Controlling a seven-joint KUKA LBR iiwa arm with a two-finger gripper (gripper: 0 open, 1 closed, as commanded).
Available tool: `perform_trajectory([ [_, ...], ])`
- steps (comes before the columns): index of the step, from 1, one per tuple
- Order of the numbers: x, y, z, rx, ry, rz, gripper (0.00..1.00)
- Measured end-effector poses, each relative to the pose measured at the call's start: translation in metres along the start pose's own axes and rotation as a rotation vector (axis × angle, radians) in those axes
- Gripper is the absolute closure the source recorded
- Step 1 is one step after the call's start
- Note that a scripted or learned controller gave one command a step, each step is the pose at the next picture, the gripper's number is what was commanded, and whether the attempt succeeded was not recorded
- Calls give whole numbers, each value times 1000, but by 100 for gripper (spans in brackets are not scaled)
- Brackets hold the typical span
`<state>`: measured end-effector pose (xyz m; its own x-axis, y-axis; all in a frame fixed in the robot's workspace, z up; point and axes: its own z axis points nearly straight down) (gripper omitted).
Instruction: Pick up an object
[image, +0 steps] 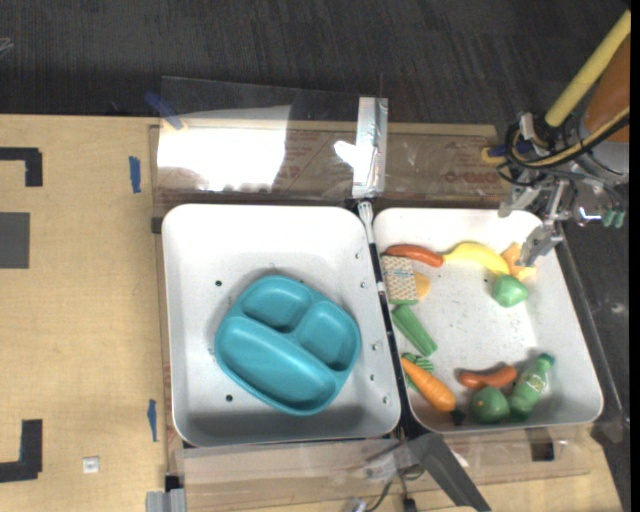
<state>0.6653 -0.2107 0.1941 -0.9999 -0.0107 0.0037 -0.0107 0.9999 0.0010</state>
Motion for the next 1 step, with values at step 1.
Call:
perform_trajectory([
  [1,-2,-13,97,3,-4,81,0],
])
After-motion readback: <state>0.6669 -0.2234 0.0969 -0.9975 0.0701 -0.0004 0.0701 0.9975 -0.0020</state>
